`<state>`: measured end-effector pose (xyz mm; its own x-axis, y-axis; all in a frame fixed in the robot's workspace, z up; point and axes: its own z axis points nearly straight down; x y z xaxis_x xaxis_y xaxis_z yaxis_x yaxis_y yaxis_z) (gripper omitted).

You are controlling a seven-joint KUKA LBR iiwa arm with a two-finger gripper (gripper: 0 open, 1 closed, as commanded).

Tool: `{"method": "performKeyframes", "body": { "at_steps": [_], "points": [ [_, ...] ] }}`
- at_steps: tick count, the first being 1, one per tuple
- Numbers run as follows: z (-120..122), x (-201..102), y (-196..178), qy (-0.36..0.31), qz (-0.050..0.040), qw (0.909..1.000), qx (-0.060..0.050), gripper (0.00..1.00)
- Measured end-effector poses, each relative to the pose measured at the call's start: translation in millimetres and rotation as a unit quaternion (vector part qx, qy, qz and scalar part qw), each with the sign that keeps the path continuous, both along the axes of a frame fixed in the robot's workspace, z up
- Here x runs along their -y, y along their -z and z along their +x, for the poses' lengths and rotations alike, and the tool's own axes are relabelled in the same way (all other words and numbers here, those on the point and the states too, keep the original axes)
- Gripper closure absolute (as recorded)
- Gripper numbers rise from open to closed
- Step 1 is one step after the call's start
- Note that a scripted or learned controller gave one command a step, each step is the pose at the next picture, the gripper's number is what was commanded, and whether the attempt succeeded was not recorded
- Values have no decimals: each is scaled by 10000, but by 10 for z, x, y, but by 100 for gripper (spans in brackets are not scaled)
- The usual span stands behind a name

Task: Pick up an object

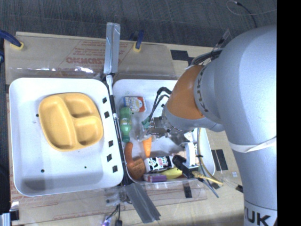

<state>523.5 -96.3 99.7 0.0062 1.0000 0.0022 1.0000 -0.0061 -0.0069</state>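
Observation:
The right bin (141,84) holds a jumble of small items. A green bottle (125,123) lies along its left side, with a small carton (134,103) above it. An orange carrot (147,148) stands just below my gripper (149,127), which hangs low over the middle of this bin. A second orange piece (129,152) and a brown lump (136,166) lie near the front left corner. A black-and-white carton (157,163), a purple piece (155,177) and a yellow banana (172,173) sit along the front wall. The arm hides the bin's right part.
The left bin (21,140) carries a yellow compartment tray (70,120). A row of black clips (109,145) runs down the wall between the bins. The arm's orange band (186,100) and grey body cover the right side.

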Motion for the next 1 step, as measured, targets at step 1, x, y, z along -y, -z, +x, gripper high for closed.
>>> {"method": "performKeyframes", "body": {
  "at_steps": [1],
  "points": [
    [25, -276, -919, 146, -5, 9999, 20, 100]
  ]
}}
